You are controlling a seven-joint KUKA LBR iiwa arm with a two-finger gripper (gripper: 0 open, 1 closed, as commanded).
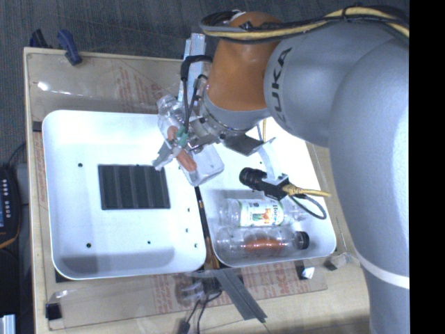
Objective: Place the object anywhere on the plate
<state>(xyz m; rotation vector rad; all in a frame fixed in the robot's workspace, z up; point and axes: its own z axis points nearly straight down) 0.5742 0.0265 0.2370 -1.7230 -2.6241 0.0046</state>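
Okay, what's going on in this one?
The KUKA arm has its gripper above the divide between the two bins, with a clear plastic object right at it; whether that is gripped is unclear. The dark ribbed plate lies in the left bin with nothing on it yet. Two clear bottles lie in the right bin.

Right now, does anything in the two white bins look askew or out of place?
Two clear plastic bottles lie on their sides in the white bin on the view's right. The dark ribbed rectangular plate lies flat in the left bin. Nothing looks spilled.
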